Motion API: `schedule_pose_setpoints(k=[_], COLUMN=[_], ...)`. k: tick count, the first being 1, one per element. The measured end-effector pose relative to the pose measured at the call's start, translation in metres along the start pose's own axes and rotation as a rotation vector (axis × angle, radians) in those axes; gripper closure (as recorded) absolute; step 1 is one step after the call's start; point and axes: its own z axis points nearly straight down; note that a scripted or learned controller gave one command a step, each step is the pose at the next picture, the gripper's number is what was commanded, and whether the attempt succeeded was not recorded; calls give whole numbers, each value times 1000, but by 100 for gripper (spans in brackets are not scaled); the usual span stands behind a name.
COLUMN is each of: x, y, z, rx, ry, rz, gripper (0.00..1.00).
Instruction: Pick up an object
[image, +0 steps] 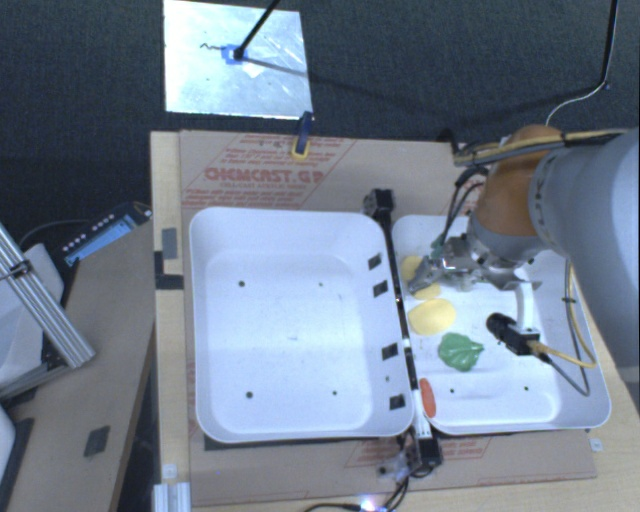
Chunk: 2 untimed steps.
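Right bin (575, 400) holds the objects. Gripper (432, 274) is low at its far left, open or closed I can't tell. Yellow lump (432, 318) lies just nearer, small yellow piece (411, 266) beside it. Centre on one and stay off the bin wall.

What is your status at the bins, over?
Jaws low in right bin by small yellow piece. Larger yellow lump, green piece, orange piece free nearby.

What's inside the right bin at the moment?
A yellow lump, a green piece, an orange-red piece by the left edge and a smaller yellow piece beside the gripper. The arm hides the far corner of the right bin.
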Motion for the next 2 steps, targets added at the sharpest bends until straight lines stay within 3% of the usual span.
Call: schedule_pose_setpoints(k=[1,2], x=[0,36], y=[1,47], z=[-13,-194], rx=[-3,-21], ry=[0,0], rz=[0,-3], gripper=[100,100])
